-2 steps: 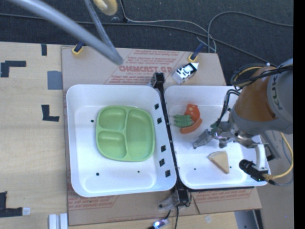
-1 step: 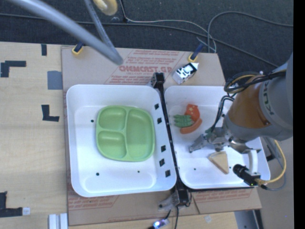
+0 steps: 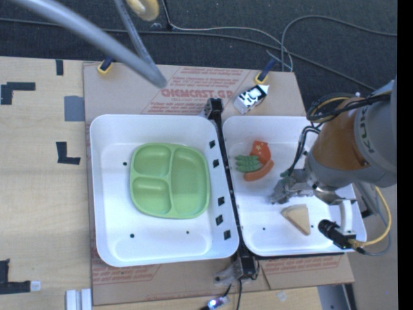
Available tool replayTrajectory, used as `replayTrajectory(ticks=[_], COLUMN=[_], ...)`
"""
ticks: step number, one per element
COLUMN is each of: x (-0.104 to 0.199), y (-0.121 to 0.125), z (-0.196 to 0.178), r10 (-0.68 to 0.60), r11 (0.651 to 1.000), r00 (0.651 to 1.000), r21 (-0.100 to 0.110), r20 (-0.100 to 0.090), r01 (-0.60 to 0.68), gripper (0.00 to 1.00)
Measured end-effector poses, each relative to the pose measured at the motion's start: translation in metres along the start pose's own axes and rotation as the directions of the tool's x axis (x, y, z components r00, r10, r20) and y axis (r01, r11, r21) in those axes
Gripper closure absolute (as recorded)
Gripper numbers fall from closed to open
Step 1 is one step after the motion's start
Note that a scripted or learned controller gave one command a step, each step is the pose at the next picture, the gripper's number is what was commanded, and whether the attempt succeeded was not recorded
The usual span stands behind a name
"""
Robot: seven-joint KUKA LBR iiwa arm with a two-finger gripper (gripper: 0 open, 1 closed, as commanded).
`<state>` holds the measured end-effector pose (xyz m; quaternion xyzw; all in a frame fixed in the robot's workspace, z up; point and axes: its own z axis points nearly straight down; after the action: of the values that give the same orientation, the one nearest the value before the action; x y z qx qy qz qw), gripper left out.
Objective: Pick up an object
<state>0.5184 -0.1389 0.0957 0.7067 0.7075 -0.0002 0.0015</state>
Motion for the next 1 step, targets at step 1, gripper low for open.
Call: replayTrajectory(ticks=[1], x=[0.0068], y=[-0.0056], z=[-0.0475], r10=[0.0], r11=[1.0], r00=[1.0], r21=[-0.001], r20=[-0.003], r01=[0.0], gripper=[1.0])
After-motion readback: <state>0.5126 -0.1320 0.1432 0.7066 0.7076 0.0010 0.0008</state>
